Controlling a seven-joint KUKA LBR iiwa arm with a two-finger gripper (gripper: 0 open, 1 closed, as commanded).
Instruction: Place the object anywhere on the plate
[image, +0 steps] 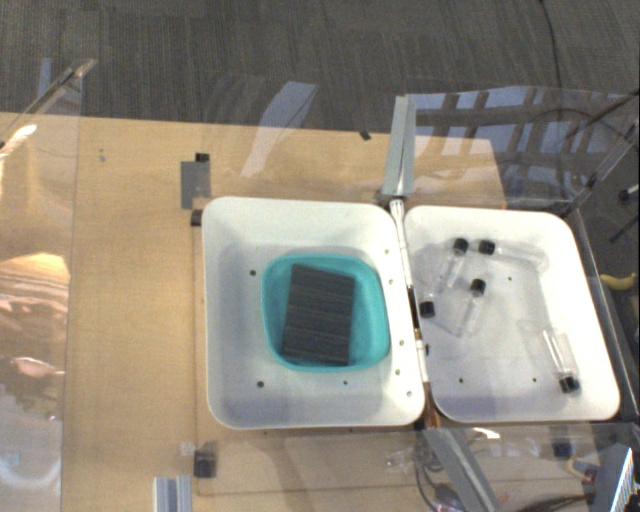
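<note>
A teal plate (372, 312) with rounded corners sits in the middle of the left white bin (232, 330). A dark grey ribbed rectangular block (319, 313) lies flat on the plate, its long side running front to back, slightly tilted. In the right white bin (590, 330) lie several clear vials with black caps, among them one near the back (452, 262), one in the middle (470, 305) and one at the front right (560, 360).
A grey metal divider bar (399, 150) runs back from the seam between the bins. A small grey bracket (196, 182) stands behind the left bin. Cables and frame parts (470, 478) lie along the front right edge of the wooden bench.
</note>
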